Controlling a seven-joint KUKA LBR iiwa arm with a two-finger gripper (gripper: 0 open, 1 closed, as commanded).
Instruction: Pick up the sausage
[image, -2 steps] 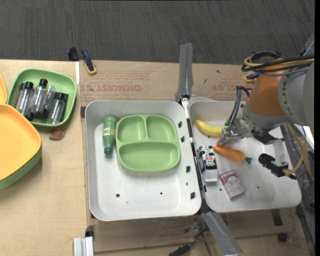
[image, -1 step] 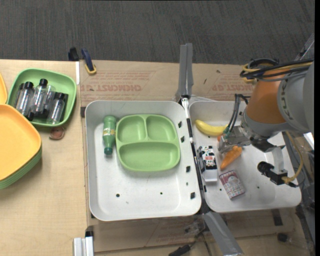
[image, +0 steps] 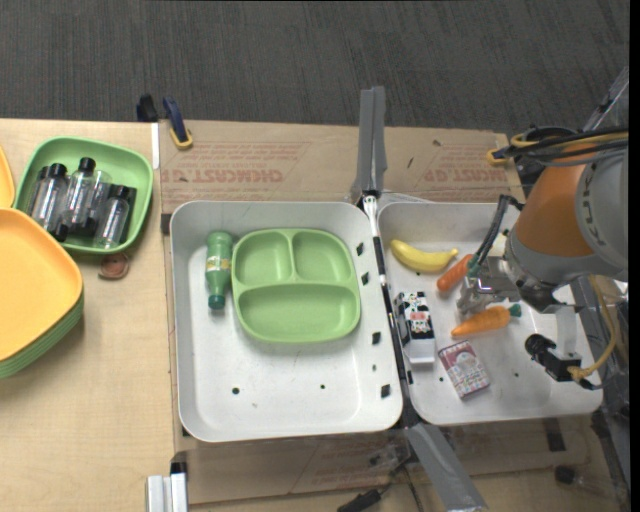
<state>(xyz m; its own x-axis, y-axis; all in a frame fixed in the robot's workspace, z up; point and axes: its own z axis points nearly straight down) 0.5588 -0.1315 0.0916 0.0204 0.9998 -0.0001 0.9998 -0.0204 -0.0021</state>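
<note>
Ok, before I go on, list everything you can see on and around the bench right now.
Shallow white bins: two, side by side.
Green divided plastic plate: one, left bin.
Green bottle: one, left bin, beside the plate.
Yellow banana: one, right bin.
Red-orange sausage: one, right bin, by the gripper.
Orange carrot: one, right bin.
Black-and-white toy: one, right bin.
Red patterned packet: one, right bin.
Green tray of dark bottles: one, far left.
Yellow plates: stack, left edge.
Gripper: over right bin.
</note>
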